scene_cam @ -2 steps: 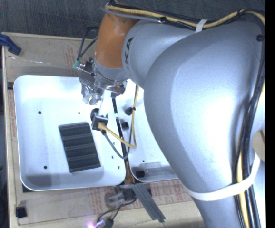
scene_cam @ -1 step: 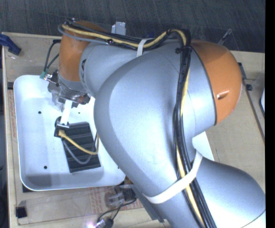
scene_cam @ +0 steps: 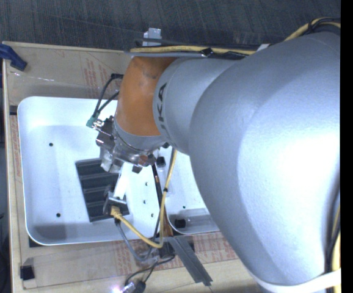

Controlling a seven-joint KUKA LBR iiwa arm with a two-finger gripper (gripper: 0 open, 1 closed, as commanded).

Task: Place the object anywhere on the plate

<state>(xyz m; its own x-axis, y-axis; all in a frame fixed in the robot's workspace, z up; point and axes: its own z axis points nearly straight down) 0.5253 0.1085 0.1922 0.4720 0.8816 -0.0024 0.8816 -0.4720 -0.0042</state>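
My gripper (scene_cam: 96, 191) hangs low over the middle of the left white bin (scene_cam: 42, 133), seen as a dark ribbed block below the wrist. The orange band (scene_cam: 141, 102) and the grey arm (scene_cam: 250, 151) come in from the right and cover the bin's right side. What lies under the gripper is hidden by its own body.
A corner of the right bin (scene_cam: 192, 223) peeks out below the arm. Yellow and black cables (scene_cam: 141, 234) loop down from the wrist over the bench's front edge. The left bin's bare white floor lies to the left of the gripper. A blue clamp (scene_cam: 10, 56) sits at the bench's far left corner.
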